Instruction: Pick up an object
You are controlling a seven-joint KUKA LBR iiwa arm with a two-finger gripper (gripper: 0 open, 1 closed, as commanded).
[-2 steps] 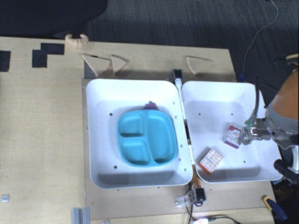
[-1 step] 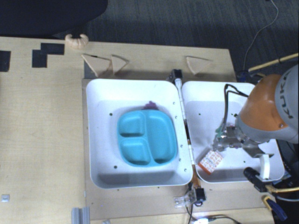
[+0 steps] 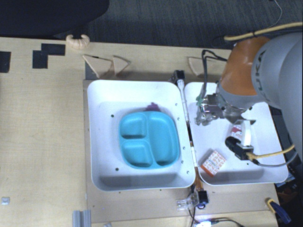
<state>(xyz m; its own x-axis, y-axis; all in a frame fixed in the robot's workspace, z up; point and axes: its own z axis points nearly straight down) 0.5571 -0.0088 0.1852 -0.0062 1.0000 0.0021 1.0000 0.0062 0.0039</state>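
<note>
My gripper [image 3: 204, 114] hangs over the left part of the right bin [image 3: 265, 174], close to the divider between the bins. Nothing shows between its metal tips. A small red-and-white patterned box [image 3: 213, 162] lies near the right bin's front left corner, below the gripper. A white tube with red print [image 3: 245, 132] lies just right of the gripper, partly under the wrist. In the left bin [image 3: 102, 126] sits a light blue divided plate [image 3: 149, 139], with a small purple thing [image 3: 152, 107] peeking out behind its far edge.
The arm's grey body and orange band [image 3: 241, 70] cover the right bin's back right. A black connector with a yellow cable [image 3: 241, 149] hangs beside the tube. A black-and-white bar [image 3: 182, 91] lies along the divider between the bins.
</note>
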